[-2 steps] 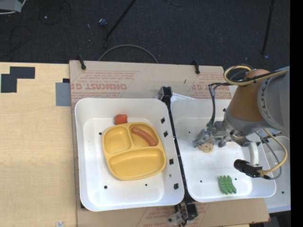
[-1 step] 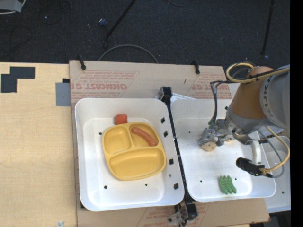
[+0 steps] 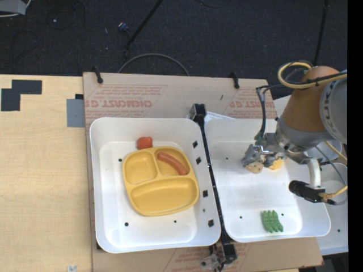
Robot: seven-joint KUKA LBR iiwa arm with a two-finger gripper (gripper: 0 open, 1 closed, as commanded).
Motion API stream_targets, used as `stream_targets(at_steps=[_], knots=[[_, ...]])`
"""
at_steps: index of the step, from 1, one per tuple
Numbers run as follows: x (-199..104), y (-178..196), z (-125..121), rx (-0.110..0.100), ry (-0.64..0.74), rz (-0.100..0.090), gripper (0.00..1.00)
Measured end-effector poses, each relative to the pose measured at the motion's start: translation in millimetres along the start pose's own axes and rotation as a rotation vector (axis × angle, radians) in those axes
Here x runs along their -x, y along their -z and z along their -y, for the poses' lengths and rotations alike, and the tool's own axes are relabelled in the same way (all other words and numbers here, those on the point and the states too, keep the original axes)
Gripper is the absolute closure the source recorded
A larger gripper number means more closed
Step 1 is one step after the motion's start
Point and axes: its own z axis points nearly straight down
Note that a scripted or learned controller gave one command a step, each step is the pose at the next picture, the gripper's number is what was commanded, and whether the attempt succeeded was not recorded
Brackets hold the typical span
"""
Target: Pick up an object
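Yellow tray 1 | sausage 1 | green item 1 | gripper grip unclear

My claw looks like dull grey metal. The bins are smooth white plastic with a soft sheen, the tray glossy yellow plastic. Under them lies matt brown cardboard; the bench is pale, smooth wood.
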Motion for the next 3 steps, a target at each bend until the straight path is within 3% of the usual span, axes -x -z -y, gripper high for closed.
stream_targets(at_steps=[2,3], knots=[[7,104,-4,0.001,0.000,0.001,1.00],[-53,94,-1,-0.005,0.003,-0.002,1.00]])
